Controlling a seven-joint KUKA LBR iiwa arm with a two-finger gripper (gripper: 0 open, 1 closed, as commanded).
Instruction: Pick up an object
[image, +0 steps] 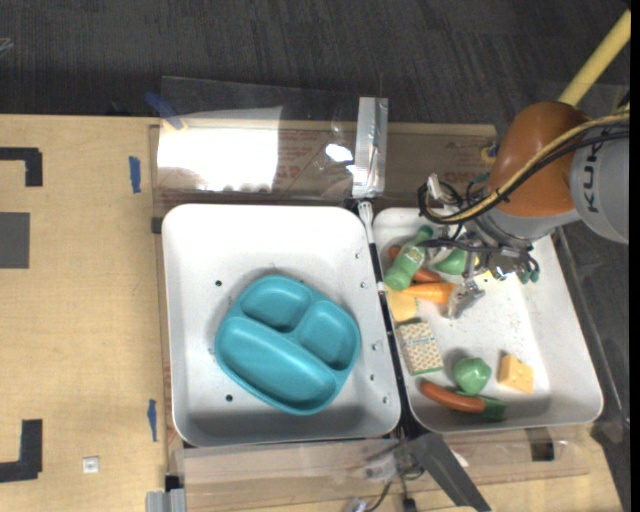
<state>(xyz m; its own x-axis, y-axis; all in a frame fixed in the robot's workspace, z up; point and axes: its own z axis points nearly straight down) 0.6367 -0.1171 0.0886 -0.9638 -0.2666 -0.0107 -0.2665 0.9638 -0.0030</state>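
- The gripper (466, 290) hangs low in the upper left part of the right bin (560, 345), under the orange band (535, 160) of the arm, with dark cables looped around the wrist; whether it is apart or together cannot be told from this slant.
- Just left of the gripper lies an orange carrot-like piece (432, 293), and it is unclear whether the two touch.
- Above that piece a green bottle-shaped toy (406, 268) lies tilted against the bin's left wall, and another green item (452, 262) sits partly under the wrist.
- A yellow block (402, 306) rests just below the carrot-like piece, by the left wall.
- Lower down lies a small patterned card or pouch (421, 347).
- Toward the near edge sit a round green toy (471, 374), a yellow cheese-like wedge (517, 373) to its right, and a long red-orange vegetable toy (455, 398) below them.
- The left bin (200, 250) holds a teal divided plate (288, 343), well apart from the gripper.
- Both bins stand on the wooden tabletop (80, 300).
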